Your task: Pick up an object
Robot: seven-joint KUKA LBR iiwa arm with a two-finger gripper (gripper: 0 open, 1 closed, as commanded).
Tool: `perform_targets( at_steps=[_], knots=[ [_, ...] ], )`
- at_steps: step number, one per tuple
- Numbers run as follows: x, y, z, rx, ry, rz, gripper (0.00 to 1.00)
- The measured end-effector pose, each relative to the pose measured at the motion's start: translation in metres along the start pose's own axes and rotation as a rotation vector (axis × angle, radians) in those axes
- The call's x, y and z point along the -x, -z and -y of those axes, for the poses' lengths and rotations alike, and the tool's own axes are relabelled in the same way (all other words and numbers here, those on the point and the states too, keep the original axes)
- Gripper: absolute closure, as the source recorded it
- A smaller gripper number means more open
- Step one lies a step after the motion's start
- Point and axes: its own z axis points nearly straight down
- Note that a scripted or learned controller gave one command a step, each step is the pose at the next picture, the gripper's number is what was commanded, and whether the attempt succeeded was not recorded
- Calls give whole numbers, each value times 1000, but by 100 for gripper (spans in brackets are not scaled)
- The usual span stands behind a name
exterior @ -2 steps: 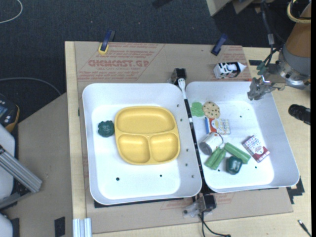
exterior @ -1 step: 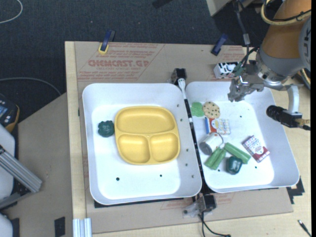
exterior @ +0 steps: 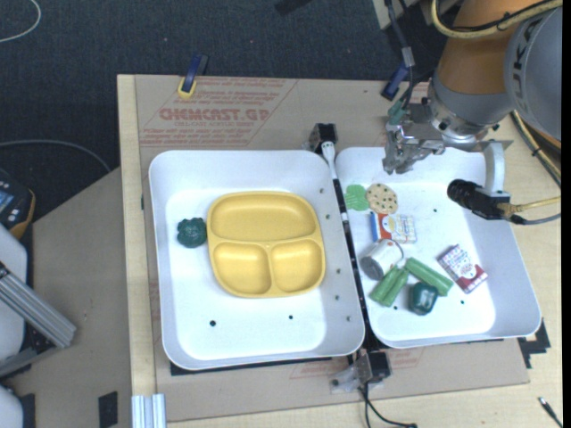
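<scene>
The left bin (exterior: 169,266), a shallow white plastic tray with rounded corners, lies well to the left of the end effector (exterior: 399,160). On its floor near the left wall sits a small dark green lumpy object (exterior: 191,232). Beside it rests a smooth yellow plate (exterior: 266,242) with three compartments, one long one at the far side and two smaller ones at the near side.

The right bin (exterior: 513,279) touches the left one along their shared walls. Just below the end effector lie a flat light green leaf-like piece (exterior: 357,196) and a round tan cookie (exterior: 382,197) dotted with dark chips, touching each other. Nearer the camera is a small white and red carton (exterior: 395,229), then a grey cylinder (exterior: 378,259) on its side. Two matte green cylinders (exterior: 390,285) (exterior: 429,275) lie tilted below that, against a dark teal rounded object (exterior: 421,298). To the right of these a red and white packet (exterior: 462,267) lies flat.

The end effector is shiny metal and hangs over the far edge of the right bin, below the orange band (exterior: 482,34). Whether its fingers are spread or closed I cannot tell, and nothing is visible between them. The worktop (exterior: 214,114) is brown board with red printed lettering.
</scene>
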Motion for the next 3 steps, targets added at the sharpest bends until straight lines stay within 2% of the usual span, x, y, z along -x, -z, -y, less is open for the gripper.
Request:
perform_targets(
  at_steps=[1, 3],
  knots=[
    [-55, -18, -6, -7, 0, -1, 100],
    [-78, -20, -5, -7, -5, 2, 100]
  ],
)
